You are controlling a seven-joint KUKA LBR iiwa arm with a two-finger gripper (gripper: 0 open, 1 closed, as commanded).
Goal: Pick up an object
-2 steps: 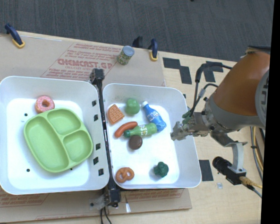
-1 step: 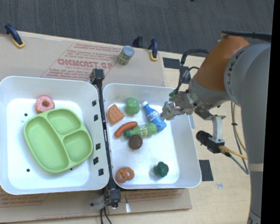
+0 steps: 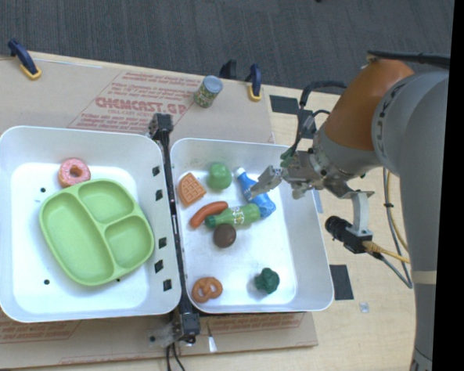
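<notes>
- White right bin (image 3: 310,256): held a blue item (image 3: 260,200), a green bottle (image 3: 242,215), a green ball (image 3: 219,176), a waffle-like square (image 3: 190,189), a sausage (image 3: 209,212), a brown ball (image 3: 225,235), a pretzel (image 3: 208,288) and a dark green piece (image 3: 267,281).
- White left bin (image 3: 6,285): held a green divided tray (image 3: 96,231) and a pink doughnut (image 3: 74,172).
- My gripper (image 3: 265,181): hung low over the right bin's upper middle, fingers slightly apart, tips just at the blue item, my likeliest target.
- Whether the fingers touched it or merely stood in front of it, I could not tell.
- Progress, as I judged it: the reach was made; nothing sat lifted between my fingers.
- Left to do: closing, securing and raising one object.
</notes>
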